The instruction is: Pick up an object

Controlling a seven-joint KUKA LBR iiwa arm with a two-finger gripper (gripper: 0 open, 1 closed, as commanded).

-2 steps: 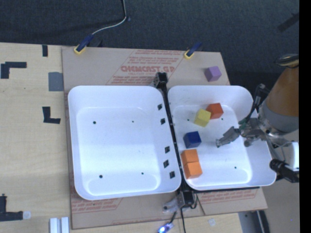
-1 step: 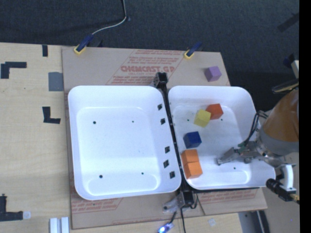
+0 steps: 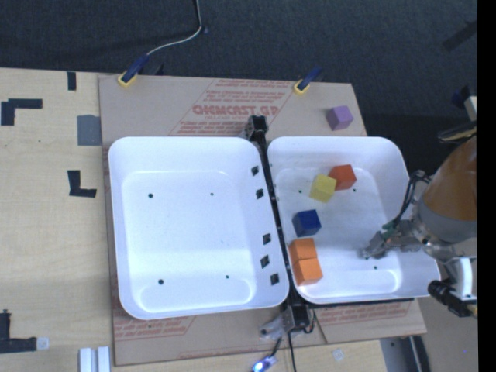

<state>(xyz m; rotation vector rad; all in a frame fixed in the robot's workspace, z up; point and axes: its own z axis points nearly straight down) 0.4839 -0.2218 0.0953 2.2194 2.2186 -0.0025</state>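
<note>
Camera view: right bin (image 3: 391,155) holds four blocks; one purple block (image 3: 339,117) outside.

Red "CHEMCAST GP" print on brown board (image 3: 232,107) behind bins.

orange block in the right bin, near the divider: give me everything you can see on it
The orange block is a matte, opaque oblong with squared edges, roughly two cubes long, with a faint seam across its middle. It lies flat on the floor of the right bin, at the near left corner, its left side against the wall by the divider. The blue cube sits just behind it, apart. The gripper is off to its right, not touching.
</note>
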